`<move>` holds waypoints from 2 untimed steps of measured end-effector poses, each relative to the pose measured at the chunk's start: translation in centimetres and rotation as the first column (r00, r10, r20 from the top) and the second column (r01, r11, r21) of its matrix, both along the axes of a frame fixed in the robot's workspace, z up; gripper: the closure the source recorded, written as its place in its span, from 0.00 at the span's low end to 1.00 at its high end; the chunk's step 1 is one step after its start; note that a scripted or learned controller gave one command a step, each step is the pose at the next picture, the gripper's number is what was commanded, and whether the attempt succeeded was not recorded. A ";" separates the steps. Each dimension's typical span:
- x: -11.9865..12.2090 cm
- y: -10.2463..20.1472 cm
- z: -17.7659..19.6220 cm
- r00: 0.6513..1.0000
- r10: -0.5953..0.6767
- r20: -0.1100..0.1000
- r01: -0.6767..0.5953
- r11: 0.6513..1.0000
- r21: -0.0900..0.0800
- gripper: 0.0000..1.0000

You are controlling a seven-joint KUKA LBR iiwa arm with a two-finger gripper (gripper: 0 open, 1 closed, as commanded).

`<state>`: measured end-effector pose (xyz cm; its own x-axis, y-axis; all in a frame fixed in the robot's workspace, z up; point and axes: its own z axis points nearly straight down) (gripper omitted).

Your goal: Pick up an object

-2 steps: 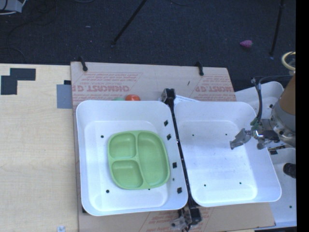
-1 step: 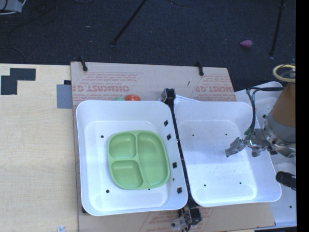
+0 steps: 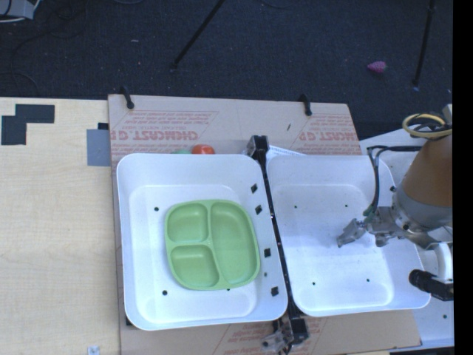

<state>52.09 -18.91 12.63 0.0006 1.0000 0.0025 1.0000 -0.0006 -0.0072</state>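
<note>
Camera view shows you a green three-part plate (image 3: pixel 212 244) at 9 o'clock from the gripper (image 3: pixel 353 233), whose grip you cannot tell.

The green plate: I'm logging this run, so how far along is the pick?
Nothing looks done: the green plate lies flat in the left bin. In hand: the gripper is over the right bin, apart from the plate, with nothing visible at its tip. Left: cross over, grasp and lift.
</note>
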 end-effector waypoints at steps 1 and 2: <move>0.0 0.1 -3.9 1.000 -0.001 0.006 0.001 1.000 -0.002 0.00; 0.1 0.0 -2.8 1.000 -0.004 0.006 0.004 1.000 -0.001 1.00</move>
